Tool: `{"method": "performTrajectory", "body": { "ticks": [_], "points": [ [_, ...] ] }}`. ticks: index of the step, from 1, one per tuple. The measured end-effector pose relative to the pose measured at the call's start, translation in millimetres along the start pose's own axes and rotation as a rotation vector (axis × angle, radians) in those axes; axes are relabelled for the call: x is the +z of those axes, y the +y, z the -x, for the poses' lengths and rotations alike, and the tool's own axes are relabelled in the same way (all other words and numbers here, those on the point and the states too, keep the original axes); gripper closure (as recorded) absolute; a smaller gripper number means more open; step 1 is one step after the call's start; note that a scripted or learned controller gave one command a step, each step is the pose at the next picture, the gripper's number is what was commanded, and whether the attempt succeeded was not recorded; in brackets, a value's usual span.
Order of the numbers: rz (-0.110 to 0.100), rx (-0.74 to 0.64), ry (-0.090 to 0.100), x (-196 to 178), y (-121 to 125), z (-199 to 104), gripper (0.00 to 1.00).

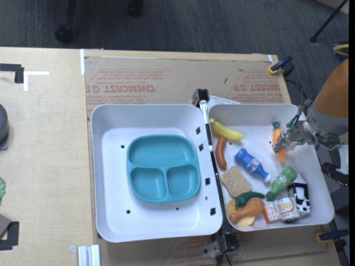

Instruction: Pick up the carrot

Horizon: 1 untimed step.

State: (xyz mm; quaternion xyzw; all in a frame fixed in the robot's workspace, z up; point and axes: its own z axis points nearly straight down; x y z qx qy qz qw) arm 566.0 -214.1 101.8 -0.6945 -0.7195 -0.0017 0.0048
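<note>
I read the scene from the fixed overhead view. Two white bins sit side by side on the bench. The left bin carries a teal divided tray near its centre. The right bin carries all the loose play-food items, so every pick is confined to that bin.

Location of the target: the carrot lies close to the right bin's far right corner, near the right wall, well apart from the cluster along the near edge. Its green top points toward the far edge and its orange body runs toward the near edge. Because it lies alone, I judge it reachable without disturbing its neighbours.

Other contents of the right bin: a banana near the far left corner; a sausage just beside the left wall; a blue bottle near the centre; a green bottle toward the near right; a slice of toast, a chicken drumstick and a small carton along the near edge.

Arm pose: the arm enters over the right wall, its orange band above the wrist. The gripper is lowered onto the carrot's position, the fingers pointing toward the bin's left side. They overlap the carrot, but I cannot tell how the jaws stand, nor whether the carrot is between them.

My judgement: the grasp step is in hand and the lift is not yet confirmed. The nearby right wall limits approach room.
</note>
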Motion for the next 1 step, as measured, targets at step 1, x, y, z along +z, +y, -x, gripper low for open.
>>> {"method": "performTrajectory", "body": {
  "ticks": [1],
  "points": [
    [0.003, 0.246, -0.010, -75.1, -5.4, -110.8, 1.00]
  ]
}}
